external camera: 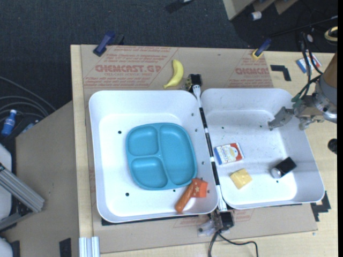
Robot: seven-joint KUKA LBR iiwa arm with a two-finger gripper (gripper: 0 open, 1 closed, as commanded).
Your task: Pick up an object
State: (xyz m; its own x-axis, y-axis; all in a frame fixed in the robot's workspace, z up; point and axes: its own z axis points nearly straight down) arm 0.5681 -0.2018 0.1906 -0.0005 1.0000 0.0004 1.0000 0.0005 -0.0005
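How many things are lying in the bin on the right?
3: a small red-and-white card near its left wall, a yellow cheese-like wedge just below it, and a small black-and-silver object toward the right.

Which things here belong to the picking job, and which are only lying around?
For the job: hand; small card, yellow block, black piece, all in the right bin.

Lying about: banana, blue clamp, cables.
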